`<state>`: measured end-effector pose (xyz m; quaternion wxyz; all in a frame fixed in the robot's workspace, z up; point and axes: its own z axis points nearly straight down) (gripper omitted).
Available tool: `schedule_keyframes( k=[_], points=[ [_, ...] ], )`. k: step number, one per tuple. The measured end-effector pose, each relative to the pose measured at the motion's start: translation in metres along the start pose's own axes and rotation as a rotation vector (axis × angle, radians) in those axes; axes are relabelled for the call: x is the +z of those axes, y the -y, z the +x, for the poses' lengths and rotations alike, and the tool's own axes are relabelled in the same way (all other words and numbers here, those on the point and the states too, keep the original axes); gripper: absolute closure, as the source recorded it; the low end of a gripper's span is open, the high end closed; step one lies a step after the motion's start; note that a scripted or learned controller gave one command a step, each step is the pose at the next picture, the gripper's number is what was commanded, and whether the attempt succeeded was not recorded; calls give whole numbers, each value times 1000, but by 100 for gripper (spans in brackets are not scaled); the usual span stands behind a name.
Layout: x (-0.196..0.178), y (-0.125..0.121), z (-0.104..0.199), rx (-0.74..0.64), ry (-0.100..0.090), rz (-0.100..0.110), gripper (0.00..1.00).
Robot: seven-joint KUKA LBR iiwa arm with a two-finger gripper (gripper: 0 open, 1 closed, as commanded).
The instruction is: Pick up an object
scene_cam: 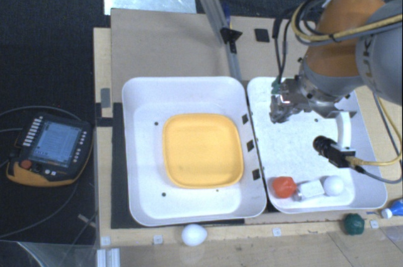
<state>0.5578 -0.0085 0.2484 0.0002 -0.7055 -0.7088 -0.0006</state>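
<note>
Two white bins sit side by side on the bench: the left bin (135,133) carries a yellow plate (203,150) at its middle, and the right bin (258,92) carries the loose things worth picking. Those lie in a row along the right bin's near edge: a red object (283,186) toward the near-left corner, a small white block (309,189) just beside it, and a white ball (333,184) next along, touching or almost touching the block. The gripper (280,109) hangs over the far-left part of the right bin, close to the wall shared with the left bin, and nothing is seen in its grasp; whether it is spread or closed I cannot tell from this slant. The relation that matters is this: the red object lies nearly straight toward the near edge from the gripper, well apart from it, with bare bin floor between. The block and ball lie toward the near-right corner. A black fitting (330,150) on the arm hangs between gripper and ball, so the red object looks the clearer target. Outside the bins, a white egg (194,234) and a green ball (353,223) rest on the bench's near edge.
</note>
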Motion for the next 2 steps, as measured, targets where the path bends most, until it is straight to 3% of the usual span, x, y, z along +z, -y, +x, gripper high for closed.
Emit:
schedule_keyframes(
  k=[2],
  points=[
    [9, -23, 96, 1, 0, 0, 100]
  ],
)
